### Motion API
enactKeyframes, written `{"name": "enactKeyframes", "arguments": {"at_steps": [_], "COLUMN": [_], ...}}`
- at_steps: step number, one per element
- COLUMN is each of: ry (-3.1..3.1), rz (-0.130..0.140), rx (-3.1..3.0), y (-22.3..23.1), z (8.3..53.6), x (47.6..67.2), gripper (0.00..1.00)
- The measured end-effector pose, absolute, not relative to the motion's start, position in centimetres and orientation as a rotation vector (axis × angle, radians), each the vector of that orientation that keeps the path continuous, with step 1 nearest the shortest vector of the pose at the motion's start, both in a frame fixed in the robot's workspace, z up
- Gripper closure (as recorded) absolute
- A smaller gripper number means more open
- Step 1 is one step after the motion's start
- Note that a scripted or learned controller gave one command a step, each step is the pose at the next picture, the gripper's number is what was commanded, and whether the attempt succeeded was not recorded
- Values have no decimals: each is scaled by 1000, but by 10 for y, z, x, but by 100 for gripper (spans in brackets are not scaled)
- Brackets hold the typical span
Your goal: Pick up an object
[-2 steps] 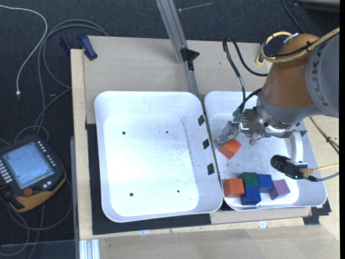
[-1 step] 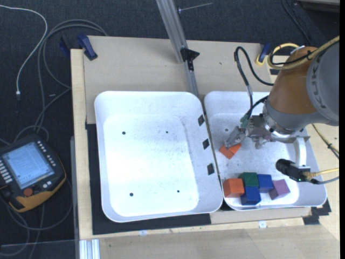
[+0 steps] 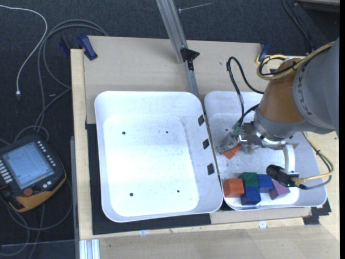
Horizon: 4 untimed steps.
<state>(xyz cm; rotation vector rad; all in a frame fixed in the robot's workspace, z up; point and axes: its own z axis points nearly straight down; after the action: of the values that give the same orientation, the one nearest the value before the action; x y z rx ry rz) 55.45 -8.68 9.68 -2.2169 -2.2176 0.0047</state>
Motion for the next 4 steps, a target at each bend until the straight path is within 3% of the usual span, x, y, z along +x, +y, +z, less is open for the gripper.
{"name": "enactKeyframes", "arguments": {"at_steps": [1,2,3,4], "ry": [-2224,-2223,-2223,-2237], "rz": [-2,-2,-4,-16], "rx": [-2220,-2221,-2220,-2218], "y": [-85,-85,-84,-21], "z": [100,100,110,205], "x": [567,567,567,646], "gripper": [0,0,100,100]}}
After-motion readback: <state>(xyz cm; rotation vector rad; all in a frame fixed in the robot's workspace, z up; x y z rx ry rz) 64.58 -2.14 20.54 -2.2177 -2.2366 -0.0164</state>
